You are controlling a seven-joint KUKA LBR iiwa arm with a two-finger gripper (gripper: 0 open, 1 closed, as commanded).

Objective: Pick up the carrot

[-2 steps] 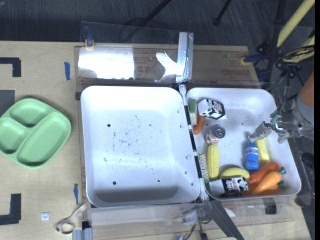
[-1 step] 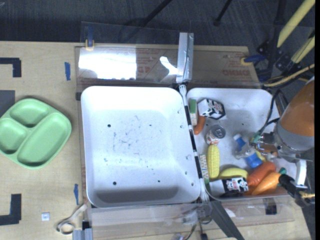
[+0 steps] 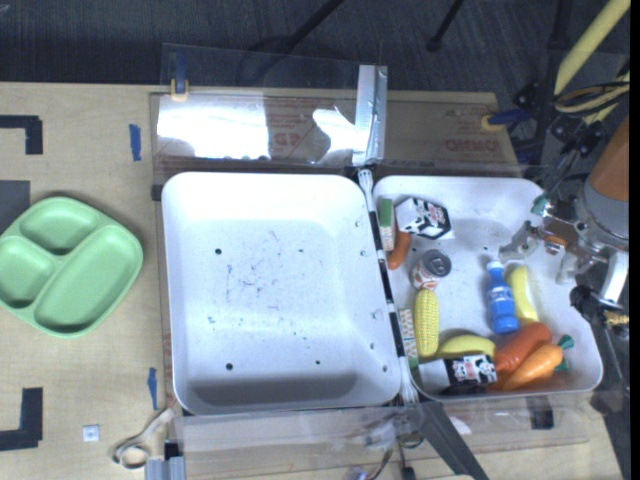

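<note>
Here, left bin [image 3: 270, 268] bare, toys crowd right bin [image 3: 470, 203]. Arm [image 3: 600, 218] at right bin's right rim, off the load; gripper [image 3: 545, 230] spread unclear, cannot tell. Carrot [image 3: 535, 363] in right bin's near right corner, beside bottle [image 3: 500, 298], untouched.

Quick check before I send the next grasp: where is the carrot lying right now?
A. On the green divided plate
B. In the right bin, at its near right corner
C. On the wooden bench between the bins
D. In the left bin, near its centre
B. The carrot lies in the right bin at its near right corner, just below the blue bottle and the banana.
</note>
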